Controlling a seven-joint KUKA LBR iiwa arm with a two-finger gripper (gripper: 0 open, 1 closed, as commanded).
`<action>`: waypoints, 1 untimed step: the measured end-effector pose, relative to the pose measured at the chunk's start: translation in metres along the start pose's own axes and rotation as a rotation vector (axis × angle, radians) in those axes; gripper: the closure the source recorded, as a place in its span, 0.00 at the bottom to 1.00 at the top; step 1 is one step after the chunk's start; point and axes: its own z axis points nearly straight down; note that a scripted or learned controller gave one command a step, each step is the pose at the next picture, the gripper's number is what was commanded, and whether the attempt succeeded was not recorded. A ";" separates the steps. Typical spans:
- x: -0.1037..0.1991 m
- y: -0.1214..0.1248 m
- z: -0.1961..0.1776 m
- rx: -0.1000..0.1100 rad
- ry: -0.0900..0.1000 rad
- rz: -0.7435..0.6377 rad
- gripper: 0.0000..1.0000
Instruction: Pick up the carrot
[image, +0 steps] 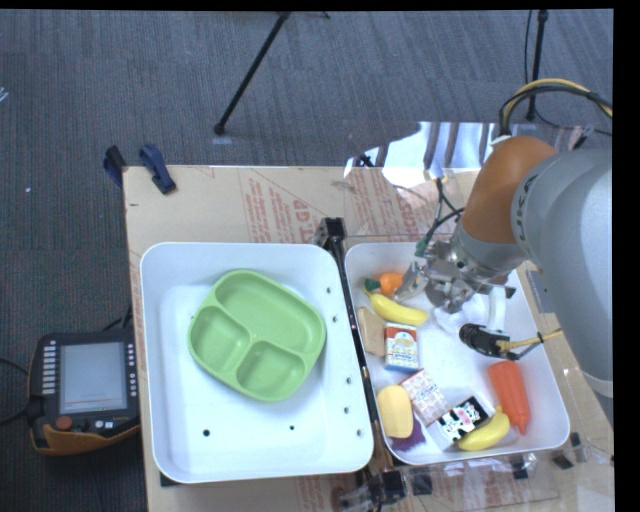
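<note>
Tool (437, 283) hovers well apart from carrot (510, 393).

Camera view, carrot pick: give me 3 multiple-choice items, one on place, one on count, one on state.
1. Where is the carrot?
A. in the left bin, on the green tray
B. in the right bin, near its right wall
C. on the bare bench behind the bins

2. How many bananas lie in the right bin?
A. one
B. two
C. four

3. What state is the carrot in?
A. lying in the bin, apart from the gripper
B. lifted clear above the bins
C. resting on the green tray

Answers:
1 B: the orange carrot lies along the right bin's right side.
2 B: one banana sits near the gripper, another banana at the front corner.
3 A: the gripper is over the bin's back part, well away from the carrot.
</note>
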 end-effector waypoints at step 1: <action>0.024 -0.009 0.002 0.010 -0.003 0.168 0.00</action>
